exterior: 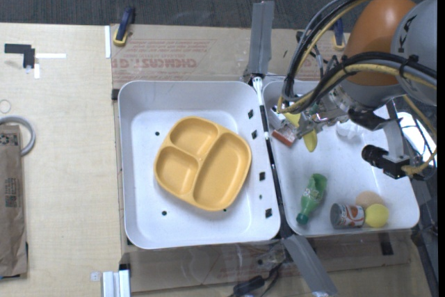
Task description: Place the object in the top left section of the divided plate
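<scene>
1. Nearest the front edge of the right bin (410, 219): a green bottle (311, 197) lying on its side, a small can (346, 215), a yellow ball (377, 216) and a pale round item (368, 199) just behind it. All sit apart from the arm.
2. Left bin (139, 219): the yellow divided plate (202, 163) lies flat and rotated, all three sections bare. The target top left section (194, 135) is one of the two small ones.
3. Further back in the right bin, the gripper (300, 127) hangs low near the left wall. A banana (309, 139) shows just beneath it, tip pointing down, with a red and white piece (281, 136) beside it.
4. Fingers: cables and wrist hide them; cannot tell whether they are open, closed or on the banana.
5. Judgement: the step is the pick. To do it well, confirm the banana lifts clear, clear both bin walls, then lower over the small far section before release.
6. Far end: cardboard (174, 52) on the bench behind the bins.
</scene>
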Motion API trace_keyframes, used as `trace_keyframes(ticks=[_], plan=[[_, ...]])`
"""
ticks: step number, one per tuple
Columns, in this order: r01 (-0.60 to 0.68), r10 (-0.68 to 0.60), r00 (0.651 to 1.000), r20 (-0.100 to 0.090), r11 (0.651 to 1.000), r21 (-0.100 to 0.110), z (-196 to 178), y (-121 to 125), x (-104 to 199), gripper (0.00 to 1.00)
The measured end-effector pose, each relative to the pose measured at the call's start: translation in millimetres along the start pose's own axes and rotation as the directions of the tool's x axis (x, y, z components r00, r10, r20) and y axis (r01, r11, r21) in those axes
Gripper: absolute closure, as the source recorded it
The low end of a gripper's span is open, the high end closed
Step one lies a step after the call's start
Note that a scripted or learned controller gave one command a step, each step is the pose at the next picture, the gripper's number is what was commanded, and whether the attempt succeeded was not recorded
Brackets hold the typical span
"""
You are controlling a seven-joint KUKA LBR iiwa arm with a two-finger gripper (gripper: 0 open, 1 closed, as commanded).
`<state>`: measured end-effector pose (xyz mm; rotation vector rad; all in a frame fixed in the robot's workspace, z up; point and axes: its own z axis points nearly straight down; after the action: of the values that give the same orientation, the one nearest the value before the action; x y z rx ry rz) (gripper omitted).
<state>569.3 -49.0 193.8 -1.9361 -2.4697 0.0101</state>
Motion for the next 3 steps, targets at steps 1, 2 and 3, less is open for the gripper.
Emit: trace_keyframes(ticks=[1,2,3], plan=[[0.202,-0.202,0.979,-0.001,0.979,0.000,6,-15,79,1.00],[0.143,-0.143,0.990,0.000,0.990,-0.002,54,-3,117,1.00],[-0.044,0.044,0.999,0.005,0.999,-0.003,103,-13,193,1.00]])
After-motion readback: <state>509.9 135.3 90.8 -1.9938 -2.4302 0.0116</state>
